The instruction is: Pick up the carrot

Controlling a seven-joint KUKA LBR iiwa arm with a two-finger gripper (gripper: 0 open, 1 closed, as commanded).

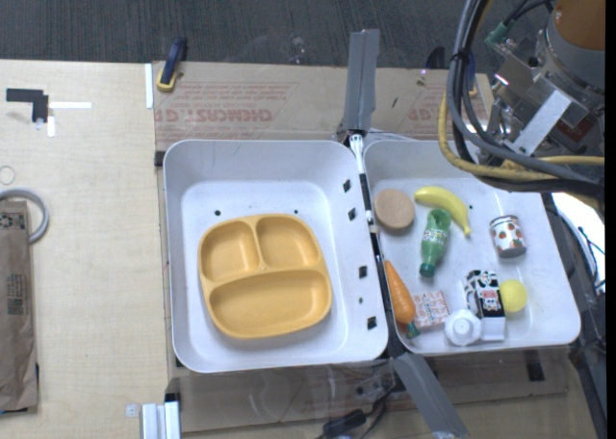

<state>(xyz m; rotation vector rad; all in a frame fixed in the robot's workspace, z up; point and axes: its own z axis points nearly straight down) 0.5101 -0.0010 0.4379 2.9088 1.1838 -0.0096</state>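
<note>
Down at the lower left of the right bin (568, 331), the carrot (398, 293) lies against the wall, tip toward the frame's bottom, a small printed packet (430, 309) crowding its right side. That wall likely limits any approach. The arm (563, 33) hangs at upper right; its grip cannot be judged.

A flattened cardboard sheet (260, 105) lying behind the two bins carries faint red printing, seen upside down, in which the word "CHEMCOS" or something close to it can just be made out. A brown paper bag (16, 302) at the left edge of the surface bears a small dark recycling-type mark and fine print too small to read. The labels on the small can (507, 236), the green bottle (433, 244) and the little packets are too blurred to read.
</note>
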